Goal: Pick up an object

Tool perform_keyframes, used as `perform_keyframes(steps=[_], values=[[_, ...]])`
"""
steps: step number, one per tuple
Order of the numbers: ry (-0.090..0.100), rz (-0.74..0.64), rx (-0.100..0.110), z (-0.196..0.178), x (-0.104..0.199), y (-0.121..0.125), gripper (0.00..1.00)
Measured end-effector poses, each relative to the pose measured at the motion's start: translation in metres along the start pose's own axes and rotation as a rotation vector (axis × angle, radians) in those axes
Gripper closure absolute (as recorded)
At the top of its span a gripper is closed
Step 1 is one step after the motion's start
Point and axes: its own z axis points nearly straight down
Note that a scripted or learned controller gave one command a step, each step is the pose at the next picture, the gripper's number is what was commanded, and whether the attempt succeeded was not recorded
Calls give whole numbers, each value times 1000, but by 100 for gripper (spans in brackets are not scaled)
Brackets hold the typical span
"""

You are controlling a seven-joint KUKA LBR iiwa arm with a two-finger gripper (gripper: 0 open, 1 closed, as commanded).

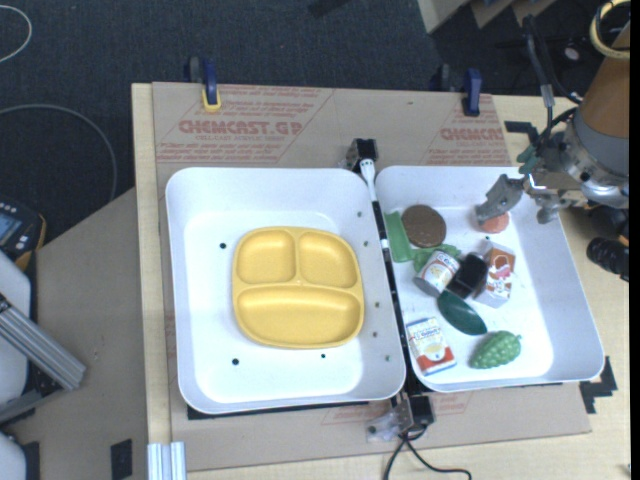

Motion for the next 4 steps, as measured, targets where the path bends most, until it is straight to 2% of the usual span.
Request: perform_keyframes(steps=[1,2,3,4], values=[[5,-8,7,-7,93,-75,0],[4,-11,-5,-57,176,-80,0],[1,-1,-3,-65,170,-80,100],[2,-7,-4,-99,226,-80,100]])
